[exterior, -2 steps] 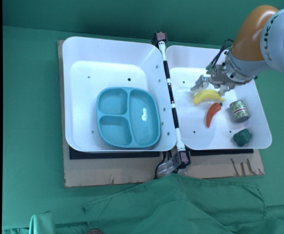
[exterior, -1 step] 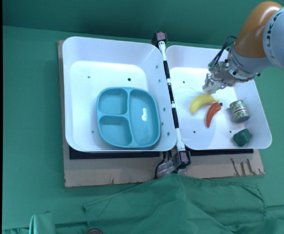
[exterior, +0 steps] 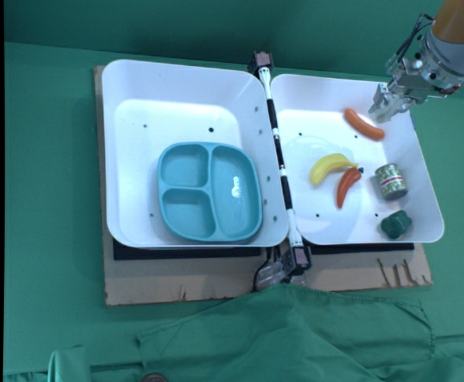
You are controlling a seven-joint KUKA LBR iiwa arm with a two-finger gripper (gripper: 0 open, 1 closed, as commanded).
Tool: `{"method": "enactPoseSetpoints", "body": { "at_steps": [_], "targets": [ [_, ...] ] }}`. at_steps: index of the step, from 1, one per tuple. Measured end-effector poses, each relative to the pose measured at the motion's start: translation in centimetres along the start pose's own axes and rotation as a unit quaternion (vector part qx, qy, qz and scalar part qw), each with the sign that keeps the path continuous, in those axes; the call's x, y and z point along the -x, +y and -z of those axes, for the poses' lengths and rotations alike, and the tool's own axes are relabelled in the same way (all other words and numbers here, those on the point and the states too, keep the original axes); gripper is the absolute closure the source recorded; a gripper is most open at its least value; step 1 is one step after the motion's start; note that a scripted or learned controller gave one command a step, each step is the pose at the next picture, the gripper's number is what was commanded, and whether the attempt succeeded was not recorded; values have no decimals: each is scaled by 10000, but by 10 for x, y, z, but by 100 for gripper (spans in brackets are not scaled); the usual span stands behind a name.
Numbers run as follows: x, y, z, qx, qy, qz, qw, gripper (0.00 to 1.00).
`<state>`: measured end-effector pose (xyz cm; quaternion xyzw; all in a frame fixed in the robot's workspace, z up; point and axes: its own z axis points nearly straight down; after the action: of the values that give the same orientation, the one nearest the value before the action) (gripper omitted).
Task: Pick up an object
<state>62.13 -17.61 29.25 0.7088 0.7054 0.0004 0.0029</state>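
The gripper (exterior: 381, 106) hangs over the far right corner of the right bin (exterior: 423, 153), at the end of the grey arm (exterior: 442, 46) with its orange band, which comes in from the upper right. Whether its jaws are open or closed cannot be made out at this angle, and nothing can be seen between them. Just beside the gripper tip, near the bin's far edge, lies an orange sausage (exterior: 364, 124); its long axis runs diagonally, from the far-left end down toward the near-right. Around the middle of the same bin a yellow banana (exterior: 329, 167) lies curved, its long axis roughly across the bin, with one tip pointing toward the right wall. Touching or nearly touching it on its near side is a red chili pepper (exterior: 348, 186), its narrow end pointing toward the bin's near edge. A small can (exterior: 391, 181) with a green-patterned label sits by the right wall, and a dark green object (exterior: 395, 224) (shape hard to read) occupies the near right corner. The left bin (exterior: 136, 94) holds a light blue divided plate (exterior: 209, 191) with three compartments, set toward its near edge.
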Motion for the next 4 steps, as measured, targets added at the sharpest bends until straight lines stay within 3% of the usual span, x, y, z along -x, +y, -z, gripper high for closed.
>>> {"method": "enactPoseSetpoints", "body": {
  "at_steps": [1, 2, 3, 4],
  "targets": [
    [11, 8, 71, 1, 1, 6, 10000, 100],
    [-35, -7, 68, -8, 8, 6, 10000, 100],
    [-23, 66, 66, 4, -2, 7, 10000, 100],
    [-59, 79, 87, 5, 1, 8, 10000, 100]
  ]
}}
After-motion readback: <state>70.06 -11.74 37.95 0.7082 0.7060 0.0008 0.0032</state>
